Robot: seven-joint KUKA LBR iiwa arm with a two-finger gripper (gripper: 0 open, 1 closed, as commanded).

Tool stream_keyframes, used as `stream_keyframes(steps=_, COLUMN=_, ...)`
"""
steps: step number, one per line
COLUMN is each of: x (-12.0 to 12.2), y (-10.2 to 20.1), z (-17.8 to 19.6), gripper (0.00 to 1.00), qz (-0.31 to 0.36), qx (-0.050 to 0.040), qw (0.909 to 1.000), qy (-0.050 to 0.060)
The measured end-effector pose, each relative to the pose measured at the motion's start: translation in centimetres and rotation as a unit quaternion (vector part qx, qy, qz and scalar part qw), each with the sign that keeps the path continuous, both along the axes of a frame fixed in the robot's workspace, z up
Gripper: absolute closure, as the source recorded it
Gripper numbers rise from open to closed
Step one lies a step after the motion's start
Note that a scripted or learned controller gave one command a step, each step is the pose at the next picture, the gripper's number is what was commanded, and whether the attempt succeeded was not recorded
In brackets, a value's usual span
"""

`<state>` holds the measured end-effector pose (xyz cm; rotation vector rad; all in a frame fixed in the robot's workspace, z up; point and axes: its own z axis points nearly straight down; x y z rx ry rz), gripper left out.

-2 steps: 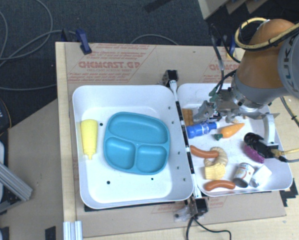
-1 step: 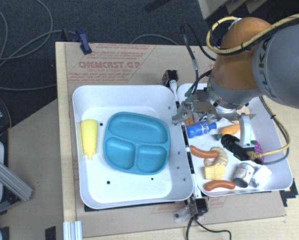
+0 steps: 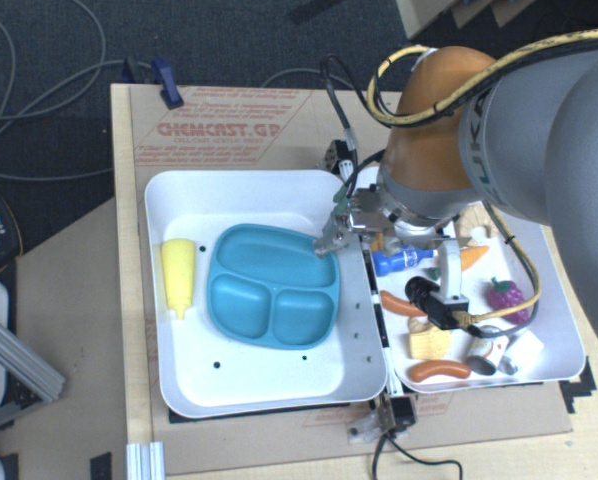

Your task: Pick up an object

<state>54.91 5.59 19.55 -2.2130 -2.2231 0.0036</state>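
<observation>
My gripper (image 3: pixel 335 236) hangs over the divider between the two bins, at the upper right rim of a blue three-part plate (image 3: pixel 274 290) that lies in the left bin (image 3: pixel 169 196). Nothing shows held in it. A yellow squeeze bottle (image 3: pixel 177 274) lies left of the plate. The right bin (image 3: pixel 564 353), partly hidden under the arm, holds a small blue bottle (image 3: pixel 401 261), an orange carrot (image 3: pixel 475 256), purple grapes (image 3: pixel 506 294), a red sausage (image 3: pixel 395 304), a yellow block (image 3: pixel 429 344) and an orange sausage (image 3: pixel 439 371).
The arm's grey body and orange band (image 3: pixel 434 128) cover the upper part of the right bin. A small white and red item (image 3: pixel 491 351) lies near the right bin's front. Both bins rest on a cardboard sheet (image 3: pixel 219 128); cables run over the dark floor behind.
</observation>
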Motion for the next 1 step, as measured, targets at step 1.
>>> stream_keyframes(steps=1, x=-0.25, y=-6.38, z=-1.18, gripper=1.0, qz=-0.005, qx=-0.0009, qw=1.0, qy=0.0)
